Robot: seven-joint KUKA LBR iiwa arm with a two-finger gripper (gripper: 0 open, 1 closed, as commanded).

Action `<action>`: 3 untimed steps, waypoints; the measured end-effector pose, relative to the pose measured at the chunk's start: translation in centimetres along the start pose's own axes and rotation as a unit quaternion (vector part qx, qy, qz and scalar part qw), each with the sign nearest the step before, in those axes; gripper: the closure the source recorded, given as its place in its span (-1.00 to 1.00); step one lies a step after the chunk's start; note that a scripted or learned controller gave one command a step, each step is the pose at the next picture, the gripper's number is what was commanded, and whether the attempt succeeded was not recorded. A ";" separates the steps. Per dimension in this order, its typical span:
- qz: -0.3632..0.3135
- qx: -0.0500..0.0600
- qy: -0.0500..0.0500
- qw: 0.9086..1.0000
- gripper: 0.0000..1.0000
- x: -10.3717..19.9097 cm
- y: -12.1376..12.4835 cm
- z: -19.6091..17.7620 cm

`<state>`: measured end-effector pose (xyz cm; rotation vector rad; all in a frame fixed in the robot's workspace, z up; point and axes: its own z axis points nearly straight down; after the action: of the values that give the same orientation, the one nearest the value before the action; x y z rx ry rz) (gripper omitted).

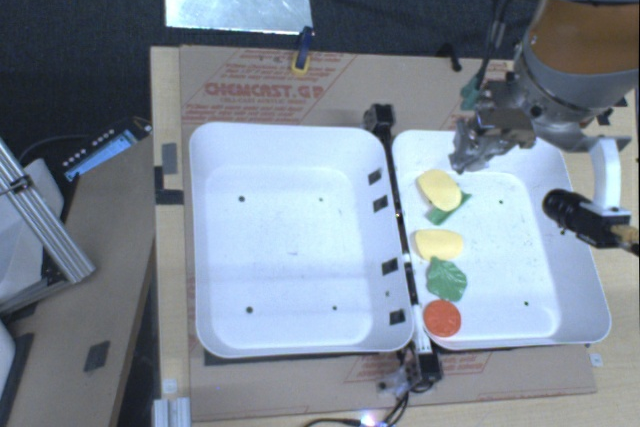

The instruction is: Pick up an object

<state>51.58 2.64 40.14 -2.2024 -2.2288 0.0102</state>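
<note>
— Jaws, spread or closed?
— Cannot tell. Their tip is a dark blur at the end of the arm [575, 35], hanging over the far part of the right bin [560, 245].
— What lies closest to them?
— An upper yellow piece [440, 187], just below the jaws and a little toward the view's left. It is near them, but I cannot tell whether it touches them. It lies partly on a green scrap [438, 213], which sticks out at its near edge.
— And further from them?
— A row runs away from the jaws toward the near rim, along that bin's left wall. First comes a lower yellow piece [438, 243], then a green leaf [447, 278] right against it. Last is a red disc [442, 318], farthest from the jaws and just beside the leaf.
— The other bin?
— The left bin [290, 245] sits well off to the view's left of the jaws. Its wall is against the right bin's wall, with black clips [381, 205] along the seam. Both bins stand on a cardboard sheet [270, 80] on the counter [90, 245].
</note>
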 end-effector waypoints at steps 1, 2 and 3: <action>0.010 -0.011 -0.004 1.000 1.00 -12.5 5.0 -6.5; -0.001 -0.012 0.000 1.000 1.00 -3.4 8.9 -14.0; 0.001 -0.006 0.000 1.000 1.00 0.6 6.7 -13.5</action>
<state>58.41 3.30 53.54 -2.2118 -2.2316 -0.0045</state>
